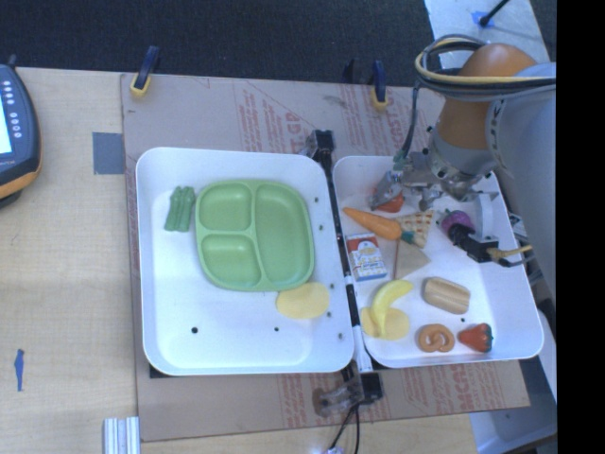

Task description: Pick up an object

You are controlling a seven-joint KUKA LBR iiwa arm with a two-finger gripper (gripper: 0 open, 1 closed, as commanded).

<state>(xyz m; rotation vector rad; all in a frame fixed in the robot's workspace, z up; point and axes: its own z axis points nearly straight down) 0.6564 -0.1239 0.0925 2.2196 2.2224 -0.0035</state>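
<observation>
We see the gripper (pixel 405 189) down low at the far end of the right bin (pixel 518 340), just beside the orange carrot (pixel 372 222), but we cannot tell if it is gripping anything. Near it lie a little box (pixel 367 257), a yellow banana (pixel 387 301), a bread roll (pixel 445 294), a pretzel (pixel 435 338) and a strawberry (pixel 475 337). In the left bin (pixel 170 340) sit a green plate (pixel 254 234), some green beans (pixel 179 208) on its left, and a yellow chip (pixel 302 301) touching its near edge.

The gripper (pixel 413 189) hides part of a small red thing (pixel 390 202); its fingers are unclear. A handheld device (pixel 15 130) is cut off at the left edge.
</observation>
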